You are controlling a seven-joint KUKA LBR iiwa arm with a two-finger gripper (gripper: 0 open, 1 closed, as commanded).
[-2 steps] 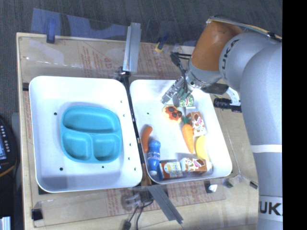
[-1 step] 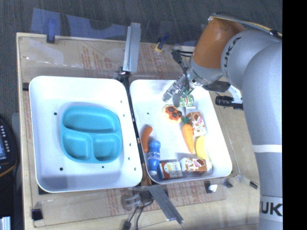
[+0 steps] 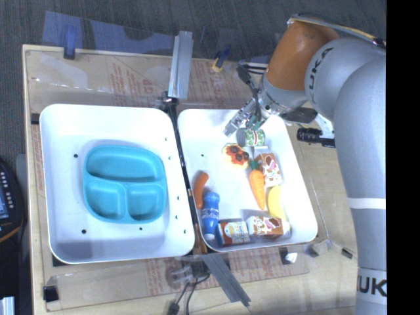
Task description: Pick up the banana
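One banana (image 3: 276, 202) lies in the right bin (image 3: 190, 130), near its right wall, just beside the carrot (image 3: 256, 186). Hovering over the bin's far end, the gripper (image 3: 244, 123) grasps nothing, its grip unreadable. Approach step: it must travel nearer and descend.

The arm (image 3: 341, 97) was cut off by the frame's right and bottom edges. The gripper (image 3: 244, 120) appeared small and blurred — the set of its fingers could not be judged. The banana (image 3: 276, 202) lay partly tucked beside the carrot (image 3: 257, 186) and a small carton (image 3: 270, 168) — its near end met another carton (image 3: 268, 226), print unreadable.
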